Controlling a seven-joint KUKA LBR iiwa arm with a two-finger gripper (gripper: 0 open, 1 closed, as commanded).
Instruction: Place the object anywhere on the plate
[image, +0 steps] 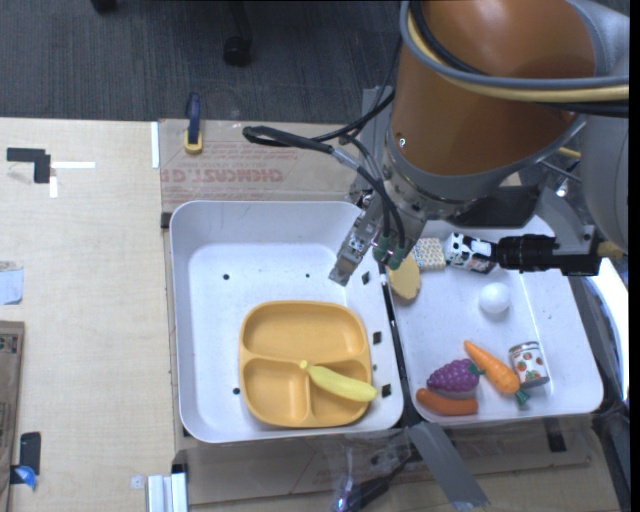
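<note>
step: banana (342, 383) already lies on the plate (262, 340) — placing looks done | tool (372, 250): fingers apart, holding nothing | next: you only need to retreat upward

A yellow banana (341, 383) lies on the orange plate (290, 350) in the left bin (200, 330), toward the plate's four o'clock. The gripper (372, 252) hangs at the plate's one o'clock, above the bins' shared edge.

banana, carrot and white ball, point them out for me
banana (341, 383): camera view, middle of its yellow body, lying on the plate.
carrot (492, 367): camera view, middle of its orange body, right bin.
white ball (494, 299): camera view, centre of the ball, right bin.
</note>
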